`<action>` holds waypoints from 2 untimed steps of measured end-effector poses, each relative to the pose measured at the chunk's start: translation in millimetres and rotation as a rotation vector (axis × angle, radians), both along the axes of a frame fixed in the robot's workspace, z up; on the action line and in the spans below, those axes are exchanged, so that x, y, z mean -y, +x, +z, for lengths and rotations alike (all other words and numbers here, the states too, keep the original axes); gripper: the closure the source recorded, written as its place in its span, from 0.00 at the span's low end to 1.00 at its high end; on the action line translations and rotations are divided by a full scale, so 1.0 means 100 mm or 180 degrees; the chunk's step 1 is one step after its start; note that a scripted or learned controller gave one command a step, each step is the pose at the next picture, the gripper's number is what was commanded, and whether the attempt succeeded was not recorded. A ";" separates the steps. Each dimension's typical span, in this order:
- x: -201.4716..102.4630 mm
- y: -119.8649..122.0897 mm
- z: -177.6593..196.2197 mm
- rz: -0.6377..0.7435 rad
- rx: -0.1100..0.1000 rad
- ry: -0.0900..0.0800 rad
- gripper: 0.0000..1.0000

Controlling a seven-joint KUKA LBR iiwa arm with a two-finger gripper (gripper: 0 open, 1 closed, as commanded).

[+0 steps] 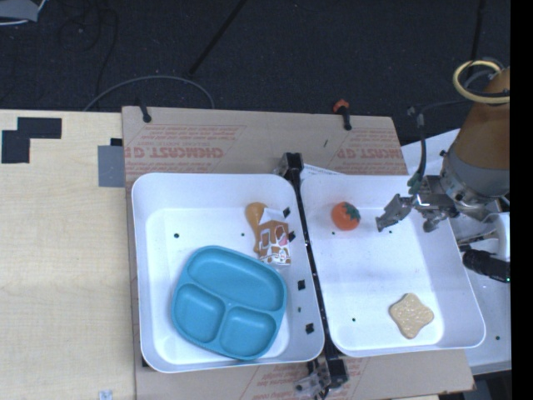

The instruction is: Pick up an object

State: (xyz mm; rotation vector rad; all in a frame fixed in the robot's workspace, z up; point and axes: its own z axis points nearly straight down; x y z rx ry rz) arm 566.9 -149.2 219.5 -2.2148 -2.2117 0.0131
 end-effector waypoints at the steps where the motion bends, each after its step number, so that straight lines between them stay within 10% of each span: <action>1: 0.00 0.03 0.07 0.0006 0.0041 -0.0007 0.00; 2: 0.05 0.05 -0.56 0.0004 0.0020 -0.0001 0.00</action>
